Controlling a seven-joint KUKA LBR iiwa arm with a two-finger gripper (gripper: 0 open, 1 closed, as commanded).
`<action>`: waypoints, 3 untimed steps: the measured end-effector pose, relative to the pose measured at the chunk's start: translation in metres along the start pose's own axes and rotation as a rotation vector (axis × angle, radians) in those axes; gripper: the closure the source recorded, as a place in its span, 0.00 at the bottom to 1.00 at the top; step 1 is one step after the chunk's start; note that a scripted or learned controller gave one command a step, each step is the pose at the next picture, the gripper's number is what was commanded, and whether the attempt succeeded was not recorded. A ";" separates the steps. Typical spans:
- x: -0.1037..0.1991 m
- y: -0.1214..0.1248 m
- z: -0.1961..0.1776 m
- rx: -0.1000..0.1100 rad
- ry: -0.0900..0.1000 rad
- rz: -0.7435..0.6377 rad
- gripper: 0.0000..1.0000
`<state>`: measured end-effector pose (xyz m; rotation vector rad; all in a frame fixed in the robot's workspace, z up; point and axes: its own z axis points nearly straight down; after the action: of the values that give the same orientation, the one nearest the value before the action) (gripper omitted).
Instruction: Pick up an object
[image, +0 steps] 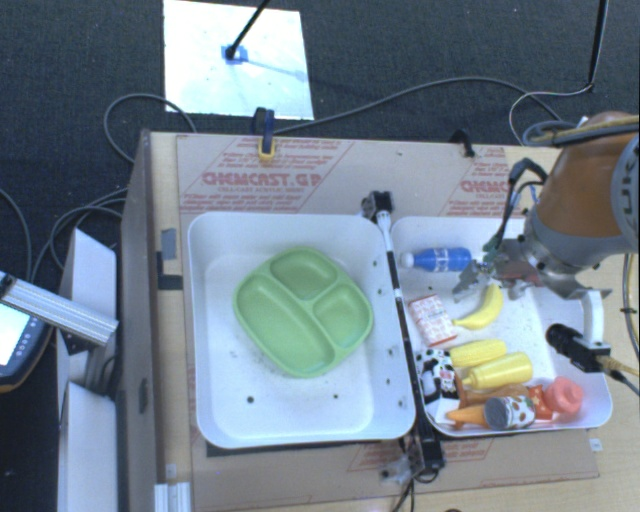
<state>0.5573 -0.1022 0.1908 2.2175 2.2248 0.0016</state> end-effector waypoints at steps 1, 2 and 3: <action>-0.025 0.020 0.086 -0.011 -0.006 0.002 0.00; -0.027 0.021 0.074 -0.016 -0.008 0.002 1.00; -0.001 0.024 0.096 0.000 0.000 0.000 1.00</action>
<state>0.5812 -0.1026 0.0951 2.2174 2.2252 0.0014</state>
